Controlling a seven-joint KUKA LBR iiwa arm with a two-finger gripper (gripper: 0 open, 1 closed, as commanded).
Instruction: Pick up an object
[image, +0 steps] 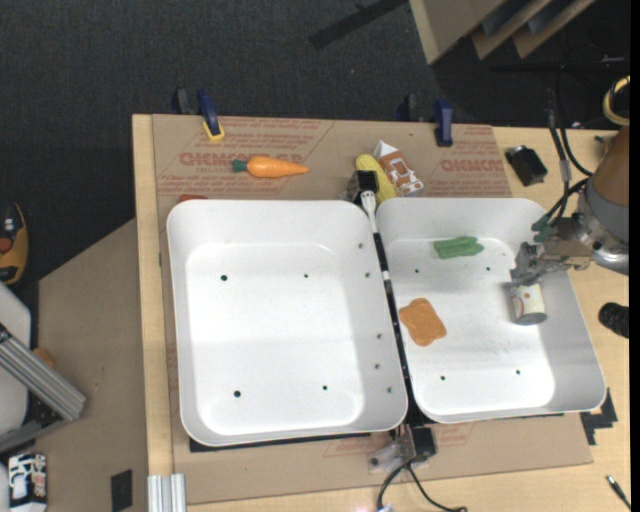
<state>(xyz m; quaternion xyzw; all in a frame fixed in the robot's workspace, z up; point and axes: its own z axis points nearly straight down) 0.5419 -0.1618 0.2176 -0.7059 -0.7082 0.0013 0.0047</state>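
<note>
Camera view has the gripper (527, 300) low at the right bin's (480, 405) right side, can't tell its state. Green piece (458, 247) and orange piece (423, 322) lie well left, so it'll probably grab nothing.

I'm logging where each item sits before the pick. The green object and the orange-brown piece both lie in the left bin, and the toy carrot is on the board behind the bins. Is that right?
Not quite. In the camera view, the green object and the orange-brown piece both lie in the right bin, not the left bin. The toy carrot is indeed on the board behind the bins.
</note>
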